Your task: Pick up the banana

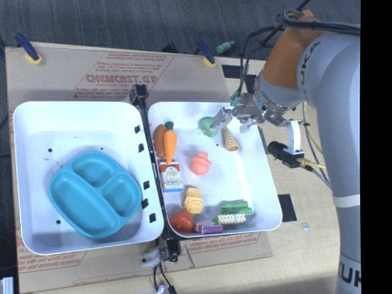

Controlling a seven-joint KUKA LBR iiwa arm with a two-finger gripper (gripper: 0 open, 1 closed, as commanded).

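My gripper (236,120) hangs low over the far right corner of the right bin (260,164), its fingers spread open and nothing between them. Just left of its left finger lies a green round toy (208,126). A tan ice-cream cone (230,140) lies right below the fingertips. The only yellow toy among the pieces is a ridged one (193,199), near the bin's front and well away from the gripper.
The right bin also holds two carrots (165,141), a pink toy (201,163), a small carton (172,176), a red tomato (182,220), a purple block (209,228) and a green piece (234,211). A blue divided plate (95,192) lies in the left bin (30,121).
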